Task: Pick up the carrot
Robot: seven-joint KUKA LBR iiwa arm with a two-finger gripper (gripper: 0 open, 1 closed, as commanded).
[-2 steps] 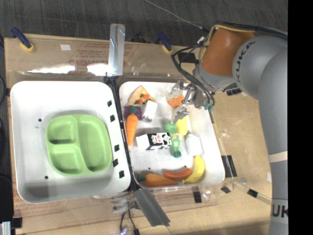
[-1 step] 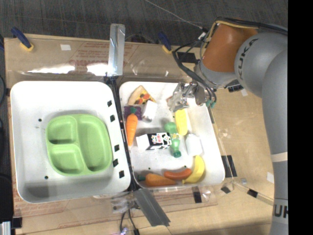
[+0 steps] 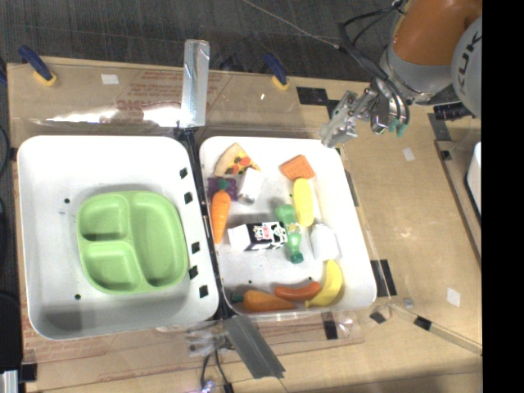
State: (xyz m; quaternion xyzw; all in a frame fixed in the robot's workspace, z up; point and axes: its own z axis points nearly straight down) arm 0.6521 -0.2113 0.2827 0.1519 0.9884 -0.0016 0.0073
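Observation:
The carrot (image 3: pixel 220 214) is orange and tapered. It lies lengthwise against the left wall of the right bin (image 3: pixel 357 219), its tip pointing toward the front. A purple piece (image 3: pixel 223 189) sits at its upper end. My gripper (image 3: pixel 364 121) hangs above the bench just beyond the right bin's back right corner, far from the carrot. Its fingers (image 3: pixel 336 127) are spread open with nothing between them.
The right bin also holds a pizza slice (image 3: pixel 235 160), an orange cracker (image 3: pixel 297 168), a yellow corn cob (image 3: pixel 304 201), a small milk carton (image 3: pixel 266 234), a green bottle (image 3: pixel 291 232), a banana (image 3: pixel 330 283) and a red sausage (image 3: pixel 296 290). A green divided plate (image 3: pixel 131 240) lies in the left bin (image 3: pixel 41 162).

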